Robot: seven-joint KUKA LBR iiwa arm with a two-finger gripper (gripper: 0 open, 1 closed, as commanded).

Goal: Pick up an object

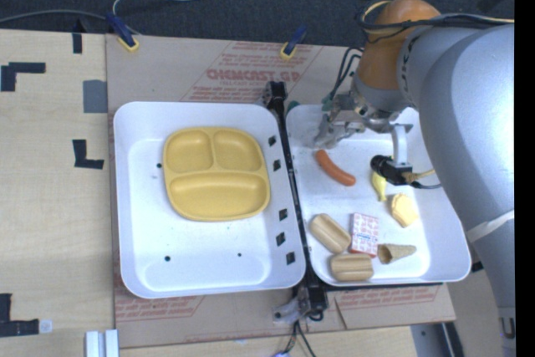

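My gripper (333, 133) hovers over the back left part of the right bin (435, 263), open with nothing between its fingers. Just in front of it lies an orange-red sausage (335, 167), slanted on the bin floor. The same bin holds a small banana (380, 182), a yellow wedge (404, 209), two tan bread rolls (328, 232) (351, 267), a pink packet (364, 232) and a small cone (395, 252).
The left bin (134, 205) holds a yellow divided plate (217, 173). A black divider with clips (284, 180) runs between the bins. The grey arm (468, 104) covers the right bin's back right corner. Cables trail over the dark floor behind the bench.
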